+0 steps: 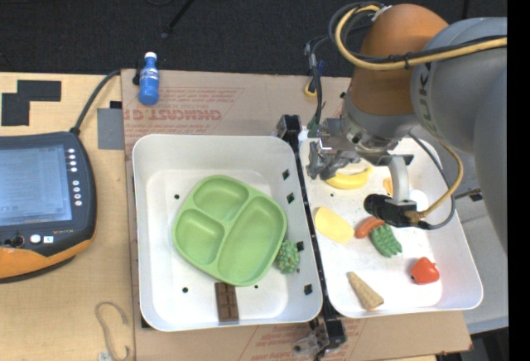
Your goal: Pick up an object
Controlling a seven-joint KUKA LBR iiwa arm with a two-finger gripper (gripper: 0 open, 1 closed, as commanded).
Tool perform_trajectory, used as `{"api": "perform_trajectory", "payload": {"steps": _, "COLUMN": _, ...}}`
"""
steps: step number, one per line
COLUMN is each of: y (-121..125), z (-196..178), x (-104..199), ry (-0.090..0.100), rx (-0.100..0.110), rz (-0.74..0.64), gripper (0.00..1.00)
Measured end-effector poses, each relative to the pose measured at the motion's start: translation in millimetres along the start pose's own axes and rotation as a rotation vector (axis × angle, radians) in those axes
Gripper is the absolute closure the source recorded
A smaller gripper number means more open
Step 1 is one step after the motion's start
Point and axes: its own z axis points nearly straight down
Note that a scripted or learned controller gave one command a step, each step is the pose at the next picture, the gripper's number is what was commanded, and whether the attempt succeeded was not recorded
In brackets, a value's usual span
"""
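Right now, gripper (331,159) just above banana (349,179), its opening impossible to tell.

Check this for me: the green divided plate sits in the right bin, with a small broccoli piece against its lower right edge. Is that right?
One thing is wrong: the green divided plate sits in the left bin, not the right one. The camera view shows this. The rest holds: a small broccoli piece lies against its lower right edge.
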Motion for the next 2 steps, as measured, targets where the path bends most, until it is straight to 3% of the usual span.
{"api": "perform_trajectory", "payload": {"steps": 2, "y": 2.0, "z": 10.8, "x": -7.2, "ry": 0.000, "rx": 0.003, "rz": 0.002, "gripper": 1.00}}
